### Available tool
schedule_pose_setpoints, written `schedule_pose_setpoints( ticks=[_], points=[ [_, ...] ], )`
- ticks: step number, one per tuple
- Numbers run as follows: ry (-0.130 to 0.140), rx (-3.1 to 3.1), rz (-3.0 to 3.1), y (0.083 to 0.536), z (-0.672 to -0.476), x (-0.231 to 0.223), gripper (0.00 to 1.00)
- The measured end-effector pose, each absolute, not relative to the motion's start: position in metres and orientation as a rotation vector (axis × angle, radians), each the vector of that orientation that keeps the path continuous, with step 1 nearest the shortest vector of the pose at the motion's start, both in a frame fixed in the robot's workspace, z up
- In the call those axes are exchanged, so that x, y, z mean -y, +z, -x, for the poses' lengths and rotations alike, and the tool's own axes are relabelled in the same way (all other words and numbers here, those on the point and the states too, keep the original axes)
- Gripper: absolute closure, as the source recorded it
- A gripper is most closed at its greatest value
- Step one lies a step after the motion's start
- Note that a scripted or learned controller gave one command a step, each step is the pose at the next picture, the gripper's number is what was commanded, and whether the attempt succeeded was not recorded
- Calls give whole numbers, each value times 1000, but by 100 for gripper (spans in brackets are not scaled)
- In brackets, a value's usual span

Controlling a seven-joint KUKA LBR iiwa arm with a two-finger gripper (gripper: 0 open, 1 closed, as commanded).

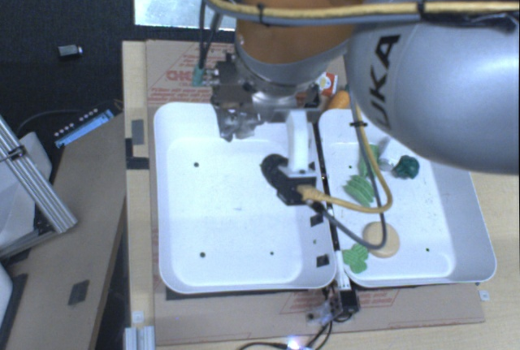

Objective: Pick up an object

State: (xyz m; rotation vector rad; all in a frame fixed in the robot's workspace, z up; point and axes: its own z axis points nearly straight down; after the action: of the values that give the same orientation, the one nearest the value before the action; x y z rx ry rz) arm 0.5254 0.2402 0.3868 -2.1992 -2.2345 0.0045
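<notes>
Looming over the top of my feed is the grey arm (pixel 439 80) with its orange band, and it blocks a good part of the scene. Under it the fingers (pixel 231 127) hang above the far end of the left bin (pixel 219 235). I cannot tell from here whether they are released or clenched.

The table (pixel 81 202) spreads out to the view's left of the fingers and nearer the camera. A cardboard sheet (pixel 175 68) lies on it under both bins. Most of the left bin's floor sits nearer the camera than the fingers. The right bin (pixel 447 235) touches it along the shared edge, to the view's right of the fingers.

Everything I could pick lies in that right bin, well apart from the fingers. A tan disc (pixel 380 239) is toward the near end, and a pale green piece (pixel 359 190) lies just beyond it. A dark green piece (pixel 406 168) is farther right. A small green piece (pixel 355 259) sits by the near edge, beside the disc. An orange thing (pixel 340 101) peeks out at the far end, partly hidden by the arm.
</notes>
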Motion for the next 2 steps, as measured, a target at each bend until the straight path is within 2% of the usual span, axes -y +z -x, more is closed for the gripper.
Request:
schedule_pose_setpoints(
  ticks=[1, 2],
  points=[
    [-5, 2224, 2222, 387, -573, -234, 100],
    [-10, 2224, 2225, 416, -631, -234, 100]
  ],
)
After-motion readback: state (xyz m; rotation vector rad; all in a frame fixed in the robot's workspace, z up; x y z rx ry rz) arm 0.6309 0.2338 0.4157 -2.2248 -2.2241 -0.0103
